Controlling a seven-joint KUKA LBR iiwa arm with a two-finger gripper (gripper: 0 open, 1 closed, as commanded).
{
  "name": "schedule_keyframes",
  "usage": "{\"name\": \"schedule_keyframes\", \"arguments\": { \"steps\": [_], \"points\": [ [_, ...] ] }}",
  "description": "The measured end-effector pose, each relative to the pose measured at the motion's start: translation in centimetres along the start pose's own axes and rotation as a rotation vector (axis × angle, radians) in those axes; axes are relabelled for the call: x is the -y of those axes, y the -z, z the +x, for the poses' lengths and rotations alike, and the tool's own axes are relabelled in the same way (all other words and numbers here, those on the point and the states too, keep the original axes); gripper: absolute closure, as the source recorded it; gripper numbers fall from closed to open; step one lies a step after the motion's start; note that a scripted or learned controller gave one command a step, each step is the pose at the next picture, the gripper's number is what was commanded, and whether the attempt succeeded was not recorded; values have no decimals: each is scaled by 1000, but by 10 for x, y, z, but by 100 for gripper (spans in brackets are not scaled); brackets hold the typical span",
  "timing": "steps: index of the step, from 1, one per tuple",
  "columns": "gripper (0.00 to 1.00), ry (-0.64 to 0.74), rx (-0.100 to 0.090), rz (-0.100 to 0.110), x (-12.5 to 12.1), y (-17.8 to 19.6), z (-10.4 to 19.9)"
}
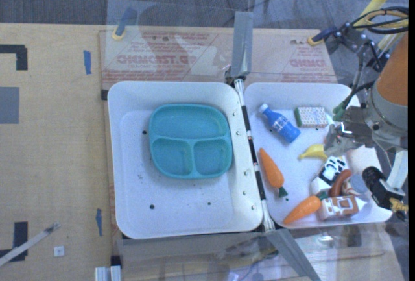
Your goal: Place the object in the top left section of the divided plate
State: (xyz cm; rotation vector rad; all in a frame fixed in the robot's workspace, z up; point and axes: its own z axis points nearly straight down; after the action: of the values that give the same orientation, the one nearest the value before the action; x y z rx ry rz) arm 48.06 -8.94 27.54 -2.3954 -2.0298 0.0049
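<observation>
Divided plate (190,141) in left bin (123,163), toys in right bin (285,93), gripper (340,137) jaws' state unclear

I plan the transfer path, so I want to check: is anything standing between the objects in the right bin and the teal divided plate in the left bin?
Only the bins' raised rims, meeting between them. The divided plate lies in the left bin with nothing visible on it; the carrot lies closest to the rims.

Divided plate (190,141) in left bin (130,208), bottle (280,123) in right bin (292,93)
</observation>
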Motion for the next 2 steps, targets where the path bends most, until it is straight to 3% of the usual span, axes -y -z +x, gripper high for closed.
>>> {"name": "schedule_keyframes", "arguments": {
  "steps": [1, 2],
  "points": [
    [100, 420, -1, -2, 15, -59, 81],
    [100, 390, 1, -6, 3, -11, 13]
  ]
}}
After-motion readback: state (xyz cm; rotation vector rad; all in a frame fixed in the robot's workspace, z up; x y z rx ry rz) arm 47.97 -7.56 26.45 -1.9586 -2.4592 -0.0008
